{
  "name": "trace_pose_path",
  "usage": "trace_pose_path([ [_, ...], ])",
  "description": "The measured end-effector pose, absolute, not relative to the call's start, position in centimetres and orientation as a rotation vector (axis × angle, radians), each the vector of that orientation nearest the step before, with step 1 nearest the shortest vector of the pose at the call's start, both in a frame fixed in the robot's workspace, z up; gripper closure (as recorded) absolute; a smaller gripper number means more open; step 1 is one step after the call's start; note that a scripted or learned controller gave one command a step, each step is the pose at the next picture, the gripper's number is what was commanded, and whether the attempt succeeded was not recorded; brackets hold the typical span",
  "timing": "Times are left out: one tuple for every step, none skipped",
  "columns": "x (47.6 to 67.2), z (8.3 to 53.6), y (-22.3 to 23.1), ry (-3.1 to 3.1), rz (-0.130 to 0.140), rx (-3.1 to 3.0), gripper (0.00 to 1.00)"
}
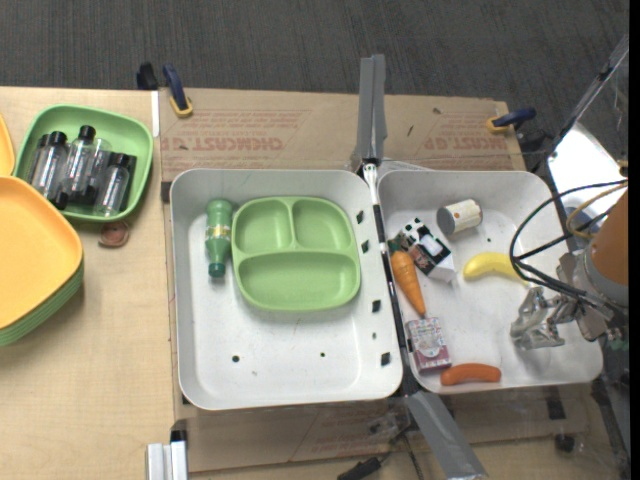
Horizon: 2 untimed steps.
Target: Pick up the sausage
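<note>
At the right bin's right side: I am hanging my gripper low over the white floor of the right bin, near its right wall.
Gripper opening: I am not able to tell how my gripper is standing; the metal parts are blurring together from this slant.
Gripper contents: I am seeing nothing lodged in it, and whether it is touching the bin floor I cannot tell.
Sausage: the sausage is lying flat on the bin floor, left of my gripper and nearer the front rim, near it but apart from it.
Banana: the banana is lying left of my gripper and farther back, apart from it.
Pink packet: the pink packet is lying well to my gripper's left, just beside the sausage's left end.
Carrot: the carrot is lying farther left again, along the divide between the bins.
Small can: the small can is lying on its side well behind and left of my gripper.
Left bin: the left bin, far to my gripper's left, is holding a green divided plate and a green bottle.
</note>
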<state>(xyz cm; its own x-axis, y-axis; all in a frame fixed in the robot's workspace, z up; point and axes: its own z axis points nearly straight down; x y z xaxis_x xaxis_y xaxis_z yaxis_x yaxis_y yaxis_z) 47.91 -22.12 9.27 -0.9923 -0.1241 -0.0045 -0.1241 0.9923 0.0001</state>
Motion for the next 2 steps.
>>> trace_pose_path([
  [48.59, 9.24, -22.08, 3.066, 0.001, -0.664, 1.00],
  [48.98, 9.27, -22.07, 2.946, 0.001, -1.078, 1.00],
])
